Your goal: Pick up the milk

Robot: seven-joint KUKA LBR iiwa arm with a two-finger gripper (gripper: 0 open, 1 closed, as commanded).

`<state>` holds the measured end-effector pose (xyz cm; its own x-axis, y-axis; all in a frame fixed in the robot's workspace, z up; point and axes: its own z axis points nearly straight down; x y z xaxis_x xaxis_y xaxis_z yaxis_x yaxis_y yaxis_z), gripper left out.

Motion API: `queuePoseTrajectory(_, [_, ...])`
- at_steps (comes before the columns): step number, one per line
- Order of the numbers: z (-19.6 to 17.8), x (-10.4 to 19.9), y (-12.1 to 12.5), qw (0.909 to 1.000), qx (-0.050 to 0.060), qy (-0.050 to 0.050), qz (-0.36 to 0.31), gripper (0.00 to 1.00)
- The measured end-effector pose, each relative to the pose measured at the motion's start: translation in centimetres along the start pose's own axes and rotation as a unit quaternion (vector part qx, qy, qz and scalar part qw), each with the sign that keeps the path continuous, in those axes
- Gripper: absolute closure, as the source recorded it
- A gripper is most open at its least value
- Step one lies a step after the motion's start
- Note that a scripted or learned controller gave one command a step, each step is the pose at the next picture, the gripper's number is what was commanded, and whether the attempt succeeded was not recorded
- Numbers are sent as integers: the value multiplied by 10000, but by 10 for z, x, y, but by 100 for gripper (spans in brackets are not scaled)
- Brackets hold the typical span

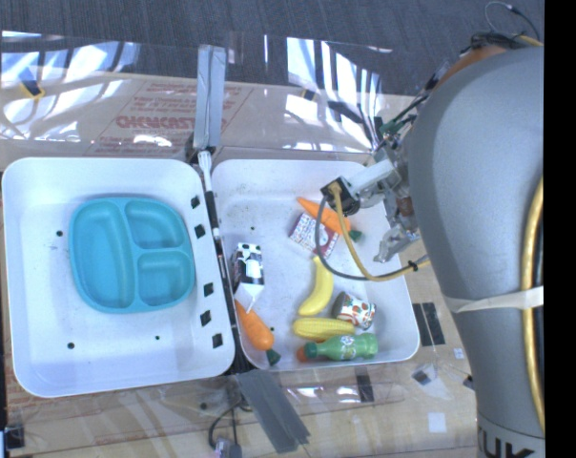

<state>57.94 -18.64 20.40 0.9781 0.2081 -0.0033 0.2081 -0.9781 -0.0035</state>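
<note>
So far nothing's lifted: the black-and-white cow-patterned milk carton (247, 267) lies untouched; my gripper (395, 241) hangs well apart, its state unclear.

Milk carton (248, 264) in rt bin (269, 175) by divider, blue tray (133, 253) in lt bin (30, 284), arm (479, 208) over rt bin

Single fixed overhead camera, slanted down, both white bins (21, 284) framed

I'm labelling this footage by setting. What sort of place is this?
Probably a robotics lab bench for pick-and-place trials. Two white bins sit side by side under the grey arm; one holds toy groceries such as a milk carton and bananas, the other a blue divided tray.
</note>
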Motion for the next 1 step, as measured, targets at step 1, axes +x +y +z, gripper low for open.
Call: queuePoseTrajectory(1, [113, 56, 34, 10000, -1, 1, -35, 0])
